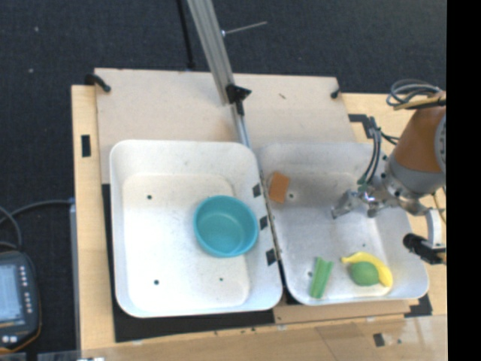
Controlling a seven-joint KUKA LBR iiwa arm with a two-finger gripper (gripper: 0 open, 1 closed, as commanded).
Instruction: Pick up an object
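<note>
Nearest the camera, along the lower edge of the right bin (406,295), lay a green stick-shaped piece (321,277) and, just to its right, a round green object (364,274) touching a yellow banana-like piece (380,271) that curled over and beside it. Any of these could serve as the thing to pick up. Left of them, in the lower middle of the frame, a blue bowl (226,226) sat upright in the left bin (150,164), close to the wall shared by the two bins.

Higher up, a small orange-brown block (278,188) rested by the right bin's left wall, well apart from the rest. At the right of the frame the gripper (353,205) hung over bare bin floor, between the block and the cluster below it, with nothing seen between its fingers; whether they stood parted or closed could not be told.

A good attempt would probably favour the block, since it lay alone, though its nearness to the wall could foul a finger. The touching green and yellow pair risked a glancing, two-object grasp.
</note>
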